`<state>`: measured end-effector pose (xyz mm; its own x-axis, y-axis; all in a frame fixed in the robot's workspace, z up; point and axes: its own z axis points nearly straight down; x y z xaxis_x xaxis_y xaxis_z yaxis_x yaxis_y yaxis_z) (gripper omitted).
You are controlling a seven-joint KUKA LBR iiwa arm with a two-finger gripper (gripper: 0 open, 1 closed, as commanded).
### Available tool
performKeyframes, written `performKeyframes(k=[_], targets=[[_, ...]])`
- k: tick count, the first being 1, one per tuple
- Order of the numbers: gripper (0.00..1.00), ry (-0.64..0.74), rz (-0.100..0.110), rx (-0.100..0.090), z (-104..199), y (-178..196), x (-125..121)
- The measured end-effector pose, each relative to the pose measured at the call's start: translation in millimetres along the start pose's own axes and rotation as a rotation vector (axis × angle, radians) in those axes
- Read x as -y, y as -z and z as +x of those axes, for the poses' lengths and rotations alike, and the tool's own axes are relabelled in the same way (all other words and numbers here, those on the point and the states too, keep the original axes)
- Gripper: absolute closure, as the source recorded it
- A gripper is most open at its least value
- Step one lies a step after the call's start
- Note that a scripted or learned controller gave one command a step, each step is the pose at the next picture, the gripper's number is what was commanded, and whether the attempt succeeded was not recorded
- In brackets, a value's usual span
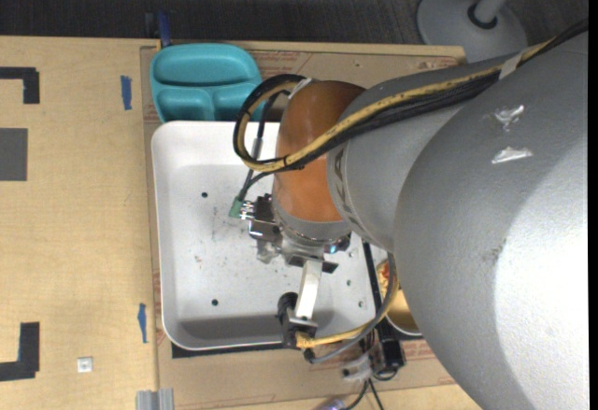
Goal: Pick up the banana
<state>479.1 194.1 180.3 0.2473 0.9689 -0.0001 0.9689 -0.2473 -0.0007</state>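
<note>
My arm reaches in from the right and covers most of the bench, its orange band (313, 151) over the left white bin (182, 212). The gripper (283, 243) hangs below the band, low over the right-hand middle of this bin's floor, and the wrist hides its tip. At the arm's lower edge, between the two bins, a sliver of a yellow-brown rounded thing (405, 315) peeks out; I cannot tell what it is. The arm hides whatever lies under it.
A teal moulded tray (206, 81) stands just behind the left bin. The bin's floor shows dark specks and scuffs. Brown bench board (75, 212) with black marks and blue tape lies to the left. A grey lamp stand base (458, 16) sits at the back right.
</note>
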Motion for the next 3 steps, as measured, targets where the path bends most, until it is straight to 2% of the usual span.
performKeyframes(k=[1,3], targets=[[1.0,0.287,-0.001,-0.004,34.4,-92.4,-5.5],[1.0,0.284,-0.001,-0.005,35.2,-73.2,-5.2]])
